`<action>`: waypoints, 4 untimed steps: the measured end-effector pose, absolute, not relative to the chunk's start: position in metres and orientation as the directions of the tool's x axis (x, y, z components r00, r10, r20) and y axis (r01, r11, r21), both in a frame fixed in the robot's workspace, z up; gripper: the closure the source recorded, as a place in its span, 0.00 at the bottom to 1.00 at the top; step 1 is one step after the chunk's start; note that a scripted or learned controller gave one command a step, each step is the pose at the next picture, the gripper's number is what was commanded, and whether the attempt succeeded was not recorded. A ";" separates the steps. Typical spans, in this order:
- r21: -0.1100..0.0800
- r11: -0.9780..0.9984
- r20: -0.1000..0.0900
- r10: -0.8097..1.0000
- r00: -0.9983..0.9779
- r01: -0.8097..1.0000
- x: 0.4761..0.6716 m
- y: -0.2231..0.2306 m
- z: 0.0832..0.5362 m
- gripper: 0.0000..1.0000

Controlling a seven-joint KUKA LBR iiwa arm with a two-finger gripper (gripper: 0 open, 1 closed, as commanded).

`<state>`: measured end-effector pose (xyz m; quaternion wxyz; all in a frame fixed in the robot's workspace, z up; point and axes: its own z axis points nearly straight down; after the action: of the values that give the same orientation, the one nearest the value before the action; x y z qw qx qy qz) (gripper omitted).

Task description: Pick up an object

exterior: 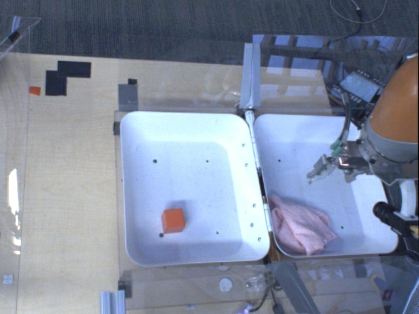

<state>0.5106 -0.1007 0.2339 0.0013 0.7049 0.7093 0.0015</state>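
The grey robot arm with its orange band (399, 106) reaches in from the right edge of the camera view. Its two-finger metal hand (321, 169) points leftward, tilted slightly downward, with nothing visibly held between its tips

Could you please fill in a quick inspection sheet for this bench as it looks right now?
Surface: pale wooden bench bearing two shallow white bins, left bin and right bin, side by side.
Job's things: orange block in the left bin, toward its near left corner; crumpled pink cloth in the right bin, at its near left corner.
Clutter: black patches and a small orange marker on the bench's far left.
Grippers: tool over the right bin, apart from the cloth; finger state unclear.
Cables: thin looped wire on the dark floor beyond the bench.
Surroundings: dark carpet.
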 end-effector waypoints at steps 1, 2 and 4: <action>0.003 -0.037 0.000 0.999 0.037 0.999 0.500 -0.124 0.171 0.00; 0.023 -0.057 -0.002 0.998 0.057 0.998 0.494 -0.107 0.093 0.00; 0.025 0.080 -0.008 0.997 -0.080 0.997 0.499 -0.090 0.093 0.00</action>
<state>0.4994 -0.0896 0.0928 0.0113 0.6783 0.7347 0.0065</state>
